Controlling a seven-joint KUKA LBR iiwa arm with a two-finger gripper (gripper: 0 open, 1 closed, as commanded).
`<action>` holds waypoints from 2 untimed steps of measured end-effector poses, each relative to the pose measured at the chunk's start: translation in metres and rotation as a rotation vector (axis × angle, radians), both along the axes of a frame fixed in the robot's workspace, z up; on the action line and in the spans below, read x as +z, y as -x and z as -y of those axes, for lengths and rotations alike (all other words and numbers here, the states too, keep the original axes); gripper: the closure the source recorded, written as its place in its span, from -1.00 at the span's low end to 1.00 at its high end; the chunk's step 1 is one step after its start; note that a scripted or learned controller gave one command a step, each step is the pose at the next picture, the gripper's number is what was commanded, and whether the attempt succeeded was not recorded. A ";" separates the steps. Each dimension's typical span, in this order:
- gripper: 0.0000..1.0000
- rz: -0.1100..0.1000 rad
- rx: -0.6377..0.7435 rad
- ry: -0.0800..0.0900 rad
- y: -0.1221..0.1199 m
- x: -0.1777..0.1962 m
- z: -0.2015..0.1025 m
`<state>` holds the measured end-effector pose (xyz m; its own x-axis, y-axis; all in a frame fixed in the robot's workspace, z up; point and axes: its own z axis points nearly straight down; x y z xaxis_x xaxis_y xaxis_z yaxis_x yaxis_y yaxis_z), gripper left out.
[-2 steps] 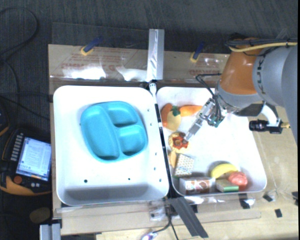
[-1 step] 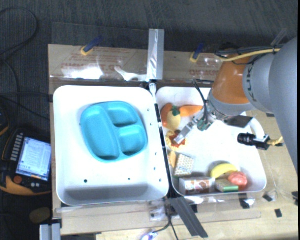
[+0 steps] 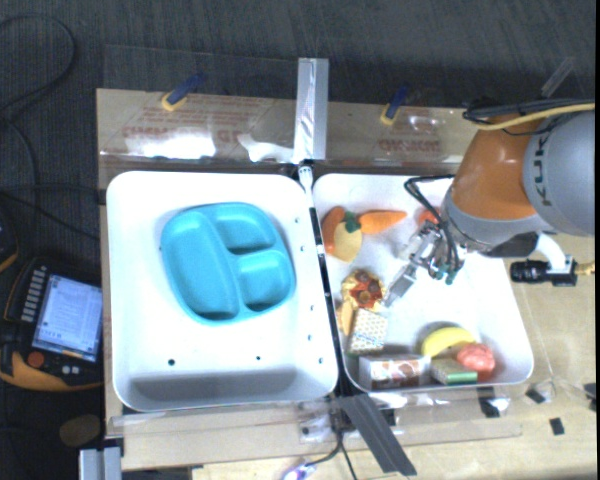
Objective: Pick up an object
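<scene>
The right bin (image 3: pixel 510 298) holds several toy foods: an orange carrot (image 3: pixel 384 220), a yellow-orange fruit (image 3: pixel 342 234), a pizza slice (image 3: pixel 362 289), a cracker-like block (image 3: pixel 369 332), a banana (image 3: pixel 447 341), a red and green piece (image 3: pixel 470 363) and a small box (image 3: pixel 395 371). My gripper (image 3: pixel 398 286) hangs low over the middle of this bin, slanting down to the left. Its tip lies just right of the pizza slice, and I see no object in its grasp. The grey and orange arm (image 3: pixel 495 193) covers the bin's upper right corner.
The left bin (image 3: pixel 140 348) holds a blue divided plate (image 3: pixel 230 260). A raised rim (image 3: pixel 320 288) separates the two bins. Bare white floor lies right of the gripper in the right bin. Cables and a handheld device (image 3: pixel 55 318) lie off the bench at the left.
</scene>
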<state>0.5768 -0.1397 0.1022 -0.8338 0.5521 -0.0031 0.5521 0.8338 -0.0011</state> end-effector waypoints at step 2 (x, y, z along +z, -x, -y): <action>-1.00 0.018 -0.533 -0.005 -0.024 -0.008 -0.017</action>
